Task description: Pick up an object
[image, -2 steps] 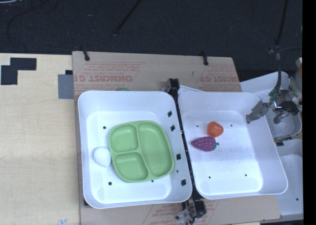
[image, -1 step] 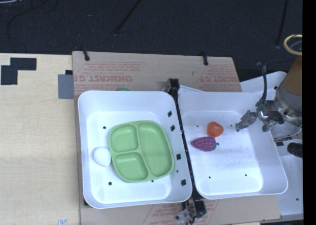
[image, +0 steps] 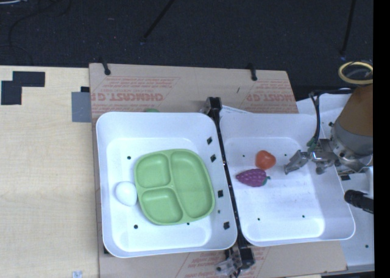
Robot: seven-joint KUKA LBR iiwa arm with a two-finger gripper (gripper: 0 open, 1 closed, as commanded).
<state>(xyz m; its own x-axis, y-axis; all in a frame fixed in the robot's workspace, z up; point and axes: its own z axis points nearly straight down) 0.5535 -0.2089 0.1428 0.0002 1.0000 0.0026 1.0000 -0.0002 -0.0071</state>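
In the left bin [image: 116, 142] lie a white egg [image: 126, 193] and green divided plate [image: 174, 185]. In the right bin [image: 304, 222], a purple fruit [image: 252, 177] touches a red one [image: 265, 160]; the gripper [image: 297, 162], seemingly spread, hovers just right, holding nothing.

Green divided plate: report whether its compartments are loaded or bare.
Bare. The green divided plate in the left bin shows three plain green compartments; the white egg lies beside it, at its left edge.

Pale wooden bench [image: 42, 167]; a cardboard sheet [image: 183, 88] lies on it; two white bins [image: 109, 149] sit on the cardboard.
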